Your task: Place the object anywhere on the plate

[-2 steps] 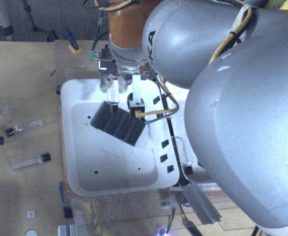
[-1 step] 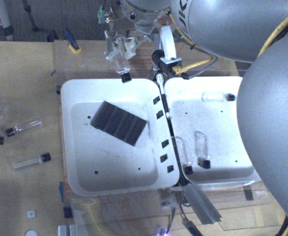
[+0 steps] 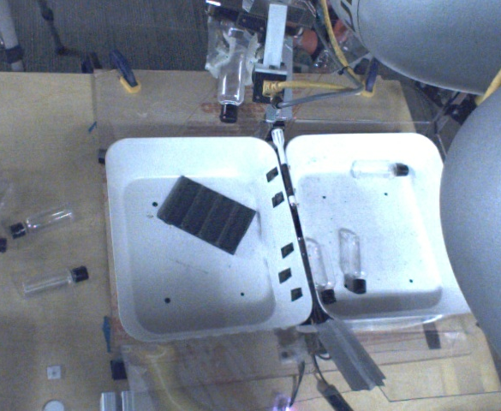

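Observation:
A dark ribbed rectangular plate (image 3: 207,214) lies flat in the left bin (image 3: 115,229), turned at a slant. My gripper (image 3: 233,51) hangs at the top of the camera view, above the bench behind the left bin's far rim. A clear vial (image 3: 228,86) hangs upright between its fingers, black cap pointing down. The gripper is shut on this vial. The vial is well beyond the plate, toward the far side and slightly right of it.
The right bin (image 3: 423,229) holds three clear vials: one near its far edge (image 3: 377,170), two near the front left (image 3: 350,259) (image 3: 312,264). Several loose vials (image 3: 51,279) lie on the bench left of the bins. The grey arm fills the upper right.

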